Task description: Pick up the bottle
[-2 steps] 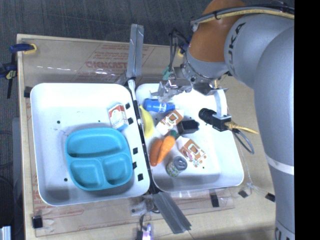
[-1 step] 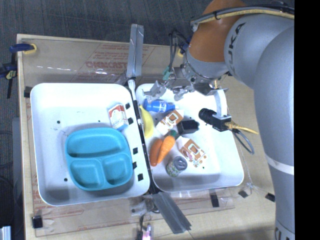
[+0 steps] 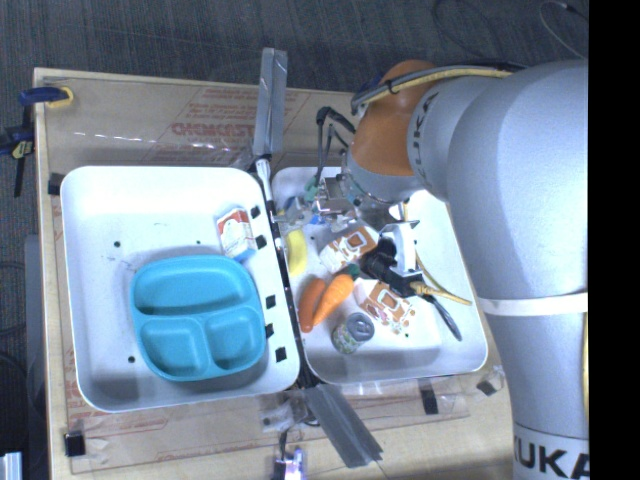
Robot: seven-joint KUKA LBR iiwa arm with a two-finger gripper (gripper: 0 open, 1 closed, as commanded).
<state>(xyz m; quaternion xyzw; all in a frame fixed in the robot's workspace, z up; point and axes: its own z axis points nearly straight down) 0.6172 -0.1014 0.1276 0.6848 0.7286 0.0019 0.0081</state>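
- You have lots of free room in the left bin (image 3: 100,208), above the blue tray (image 3: 197,317) and the small carton (image 3: 235,232)
- The right bin (image 3: 455,353) is packed: a carrot (image 3: 322,299), a yellow thing (image 3: 296,251) and a round can (image 3: 351,332) lie close together
- The big grey arm (image 3: 500,168) blocks your way over its top half
- A bit of bare floor shows near its front edge

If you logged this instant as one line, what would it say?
arm: reaching over right bin | gripper: hidden among clutter | carrot: right bin | blue tray: left bin | bottle: not identifiable
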